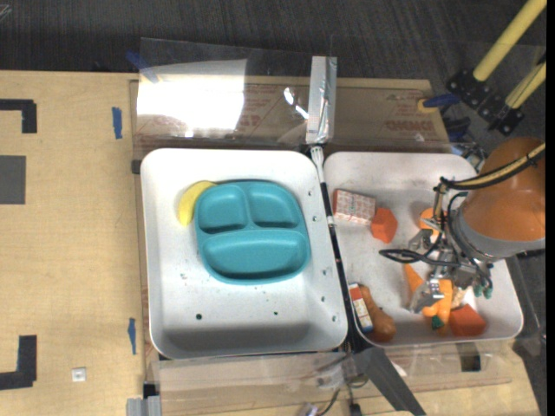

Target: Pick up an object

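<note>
Hotdog (371, 312) lies at right bin (408, 165) front edge; gripper (431, 291) down among orange pieces (444, 306) to grab one; can't tell finger state. Teal tray (251, 230) fills left bin (165, 258).

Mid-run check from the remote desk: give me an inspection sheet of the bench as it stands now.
Surface: two white bins side by side, left bin and right bin, on a cardboard-covered bench.
Job's things: right bin holds a patterned box, an orange block, a hot dog toy, a carrot and a red piece.
Clutter: left bin holds a teal divided plate overlapping a yellow piece.
Grippers: gripper low in the right bin over the carrot; grasp not confirmed.
Cables: black cables along the wrist.
Surroundings: clear plastic sheet, yellow poles, dark floor.
</note>
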